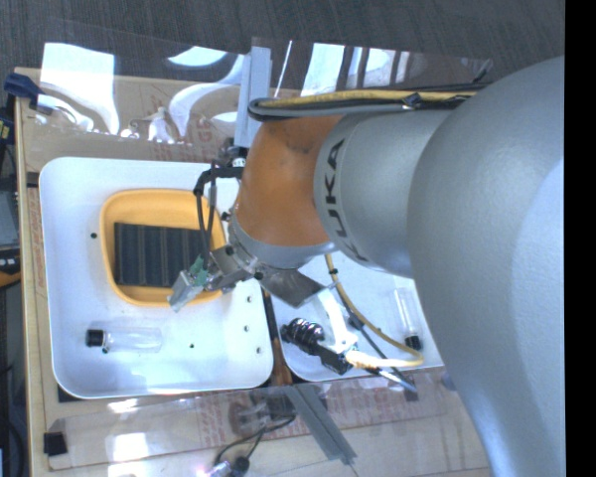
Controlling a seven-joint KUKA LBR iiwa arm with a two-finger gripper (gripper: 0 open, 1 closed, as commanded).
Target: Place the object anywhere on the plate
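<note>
a wooden counter (129,435) bears two shallow white bins: the left bin (65,266) contains a yellow plate (114,217) with a dark ribbed centre, the right bin (397,296) lies largely under the arm. the hand (194,284), at the plate's near rim, is clamped on a small greenish object (187,288); a clear vial (129,340) lies nearby.

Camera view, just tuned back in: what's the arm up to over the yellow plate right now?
The KUKA arm reaches in over the left bin, and its gripper sits low at the near right edge of the yellow plate, which has a dark ribbed centre. Something small and greenish shows at the fingertips, but a grasp can't be confirmed. A small clear item with a dark cap lies on the bin floor, off the plate.
</note>
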